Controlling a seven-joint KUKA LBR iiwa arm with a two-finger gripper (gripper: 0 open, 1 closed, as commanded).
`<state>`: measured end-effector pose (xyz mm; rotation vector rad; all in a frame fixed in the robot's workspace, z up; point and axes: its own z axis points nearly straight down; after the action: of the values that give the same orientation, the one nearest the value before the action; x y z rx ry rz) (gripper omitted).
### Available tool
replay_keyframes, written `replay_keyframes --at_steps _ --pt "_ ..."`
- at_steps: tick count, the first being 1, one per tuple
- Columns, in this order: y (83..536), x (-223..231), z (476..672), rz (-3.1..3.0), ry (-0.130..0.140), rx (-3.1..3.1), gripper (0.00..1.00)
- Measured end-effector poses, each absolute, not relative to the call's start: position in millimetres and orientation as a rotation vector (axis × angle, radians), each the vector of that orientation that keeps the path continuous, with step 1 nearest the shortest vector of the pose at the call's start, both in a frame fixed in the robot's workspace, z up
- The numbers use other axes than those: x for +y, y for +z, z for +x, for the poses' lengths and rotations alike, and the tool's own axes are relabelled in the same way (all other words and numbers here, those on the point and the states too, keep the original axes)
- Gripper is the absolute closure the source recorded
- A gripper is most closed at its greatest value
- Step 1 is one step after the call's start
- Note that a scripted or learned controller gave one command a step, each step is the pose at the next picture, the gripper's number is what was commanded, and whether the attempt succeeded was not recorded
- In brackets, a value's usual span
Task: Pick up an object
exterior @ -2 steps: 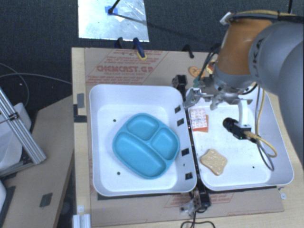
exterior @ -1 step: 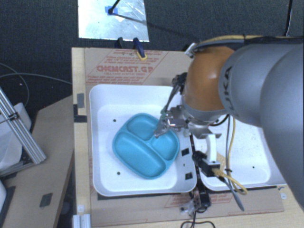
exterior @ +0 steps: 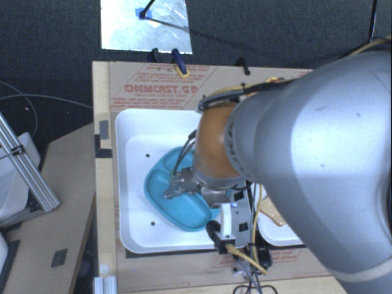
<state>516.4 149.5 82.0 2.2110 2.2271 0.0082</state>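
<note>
A blue shallow plastic dish (exterior: 164, 192) with a divider lies in the left white bin (exterior: 130, 164), toward its middle and front. My gripper (exterior: 174, 187) reaches down from the orange wrist band (exterior: 211, 143) and sits right over the dish's middle, at or very near its surface. The dish rests flat on the bin floor. The big grey arm hides the dish's right part and most of the right bin.
A corner of the right white bin (exterior: 278, 236) shows under the arm, with a tan object (exterior: 269, 212) in it. Cardboard (exterior: 159, 84) lines the bench behind the bins. A metal frame (exterior: 24, 170) stands at the left.
</note>
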Motion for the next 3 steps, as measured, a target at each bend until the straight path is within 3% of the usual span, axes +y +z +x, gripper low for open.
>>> replay_keyframes --at_steps 1,2,3 --pt "230.7 144.2 493.2 2.211 0.023 2.223 0.0" --pt "125.0 161.6 483.7 2.224 -0.012 2.227 0.0" --pt "187.5 -12.7 488.2 2.23 0.001 2.197 0.0"
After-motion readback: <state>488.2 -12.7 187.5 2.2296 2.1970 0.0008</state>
